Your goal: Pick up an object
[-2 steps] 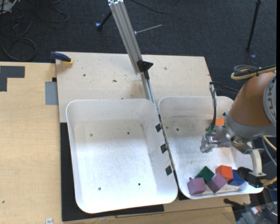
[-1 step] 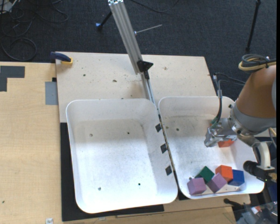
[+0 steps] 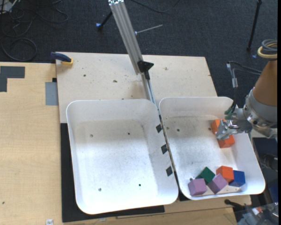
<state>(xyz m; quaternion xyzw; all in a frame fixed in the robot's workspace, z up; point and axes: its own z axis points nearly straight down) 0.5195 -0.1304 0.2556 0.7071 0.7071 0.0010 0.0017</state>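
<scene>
White bins, bright blocks

The two bins [image 3: 114,125] are showing white, speckled with dark flecks — the right one is holding a green block [image 3: 207,174], two purple blocks [image 3: 197,186], an orange block [image 3: 225,172] and a blue block [image 3: 238,177] — while the arm [image 3: 267,90] is wearing grey under orange.

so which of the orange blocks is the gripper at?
The upper orange block by the right bin's far-right wall, right at the gripper. The other orange block sits in the near-corner cluster beside the blue block.
</scene>
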